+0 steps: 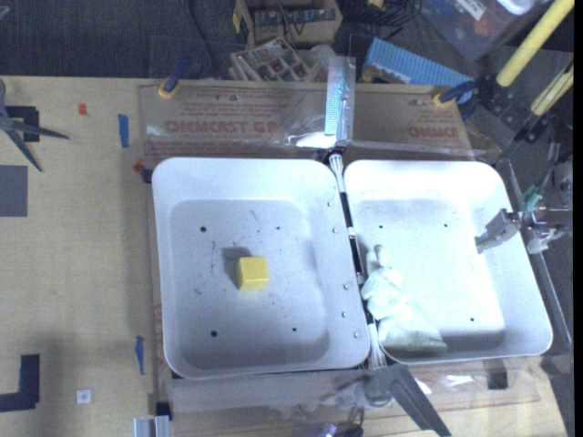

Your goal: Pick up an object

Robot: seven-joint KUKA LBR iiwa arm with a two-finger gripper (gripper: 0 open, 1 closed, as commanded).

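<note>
A pale wooden tabletop (64, 271) stretched across the left of the scene, marked with a few strips of blue tape (123, 130) and a dark square patch (11, 191) at its far left edge. Beside it sat the left bin (182, 335), a shallow white tray with rounded corners. A small yellow block (253, 272) lay near the middle of its floor, well apart from every wall. Scattered dark specks dotted the floor around the block. Behind both bins, a cardboard panel (228, 121) with red lettering stood along the back, clamped at its left corner.

The right bin (437, 235) touched the left bin along their shared middle rims. A crumpled white bundle (393, 306), soft-looking and too blurred to identify, lay in its near left corner against the dividing wall.

The pincer (499, 228) appeared as a grey metal piece at the right bin's right rim, angled down and to the left over the edge of the tray. It was well apart from the bundle and far from the yellow block. Whether it was apart or together could not be told, and nothing was seen in its hold. A yellow pole (547, 25) crossed the clutter at the upper right.
</note>
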